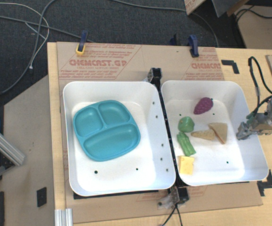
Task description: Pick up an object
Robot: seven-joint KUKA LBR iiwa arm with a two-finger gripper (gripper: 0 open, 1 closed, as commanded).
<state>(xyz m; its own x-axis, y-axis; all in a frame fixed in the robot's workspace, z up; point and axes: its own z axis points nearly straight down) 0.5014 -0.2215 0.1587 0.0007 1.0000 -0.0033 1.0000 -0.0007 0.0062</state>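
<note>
The right bin (pixel 220 166) holds several toy foods: a purple grape bunch (pixel 203 105), a round green piece (pixel 186 124), a long green vegetable (pixel 186 144), a tan wedge (pixel 219 131) with a flatter tan piece (pixel 202 135) beside it, and a yellow block (pixel 186 165). My gripper (pixel 244 131) hangs at the right rim of this bin, just right of the tan wedge and apart from it. Nothing shows in its grasp.
A teal divided plate (pixel 108 130) lies in the left bin (pixel 122 175). Both bins sit on a cardboard sheet (pixel 103 60) held by blue clamps (pixel 83 41). Cables run over the dark floor at the back left.
</note>
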